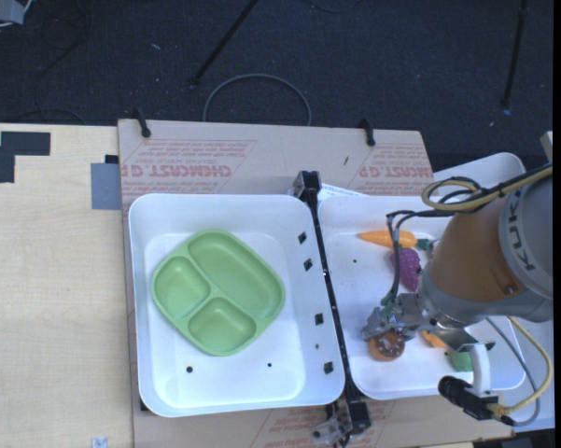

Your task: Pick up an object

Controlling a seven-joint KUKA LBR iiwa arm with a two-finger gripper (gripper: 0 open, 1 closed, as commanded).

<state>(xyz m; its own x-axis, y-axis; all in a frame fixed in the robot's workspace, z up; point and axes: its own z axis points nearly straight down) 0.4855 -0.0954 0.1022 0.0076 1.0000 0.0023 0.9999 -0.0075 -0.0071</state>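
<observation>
Progress: I judge the pick as not yet done; nothing that I can see is lifted clear of the bin floor, so the grasp and the lift are both left.
End effector: the end effector sits low over the right bin, near that bin's front edge and just inside the divider between the two bins. I cannot tell how it is set, since the dark metal parts run together from up here.
Likely target: a small brown round object lies on the bin floor right beneath the end effector, touching or nearly touching it. I take it as the thing being gone for, but I see nothing that shows it gripped.
Arm: the grey arm with its orange band comes in from the right edge of the worktop and covers much of the right bin's right half.
Right bin contents: an orange carrot-like piece near the back edge, a purple item just in front of it, a small orange bit and a green bit toward the front right corner, partly hidden by the arm.
Left bin contents: the left bin holds a green three-compartment plate lying flat near its middle; its compartments look bare.
What remains: close on one object, raise it, and confirm it comes up.
</observation>
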